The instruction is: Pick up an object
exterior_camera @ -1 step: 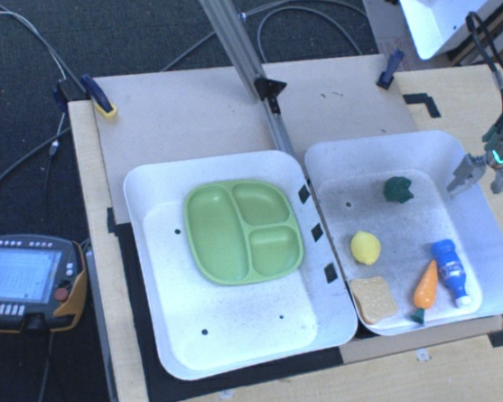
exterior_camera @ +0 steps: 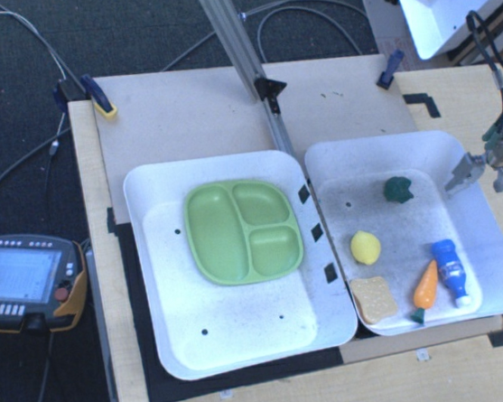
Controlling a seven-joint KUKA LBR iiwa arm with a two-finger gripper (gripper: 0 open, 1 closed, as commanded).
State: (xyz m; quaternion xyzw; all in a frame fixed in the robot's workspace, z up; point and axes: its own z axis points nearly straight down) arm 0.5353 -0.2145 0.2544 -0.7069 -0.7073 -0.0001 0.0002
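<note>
Camera view shows you the gripper (exterior_camera: 483, 172) spread open and holding nothing at the right bin's (exterior_camera: 463, 147) far right rim, with the nearest object, the green broccoli piece (exterior_camera: 398, 189), lying to its left inside that bin.

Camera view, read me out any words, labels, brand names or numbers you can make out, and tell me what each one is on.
No text can be read here.
Blue bottle: its label is too blurred to read.
Handheld controller on the floor: its screen is lit, but the contents are too small to read.
Green divided plate, sponge, carrot, yellow lemon: no markings seen.
</note>
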